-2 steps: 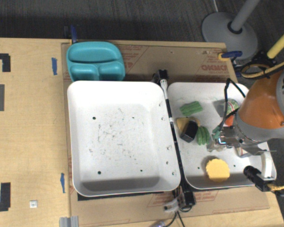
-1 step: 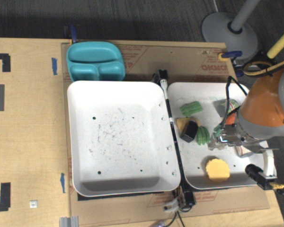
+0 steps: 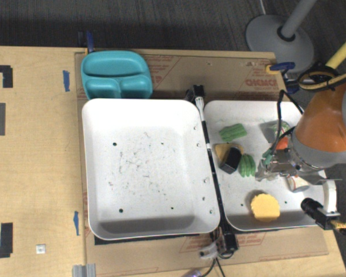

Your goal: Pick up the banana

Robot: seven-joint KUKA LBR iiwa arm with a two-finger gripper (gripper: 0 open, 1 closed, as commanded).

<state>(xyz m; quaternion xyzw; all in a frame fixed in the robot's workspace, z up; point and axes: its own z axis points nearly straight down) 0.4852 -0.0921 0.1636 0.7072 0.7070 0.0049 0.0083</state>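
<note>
Yellow item: banana, bright yellow, short and chunky from this angle, rounded top, flatter lower edge; shape detail hard to make out.
Banana location: right bin, near its front wall, lying on the bin floor, apart from the other items.
Gripper: over the right bin, at the end of the grey arm with the orange band, low among the items.
Gripper state: spread or pressed together, cannot tell from this slant.
Banana vs gripper: banana sits nearer the front wall than the gripper, close by but not touching it; nothing seen pinched.
Other right-bin items: green piece near the back, second green piece just beside the gripper, black block touching a tan-yellow piece at the bin's left wall.
Left bin: white, scuffed floor.
Behind left bin: teal tray on the bench.
</note>
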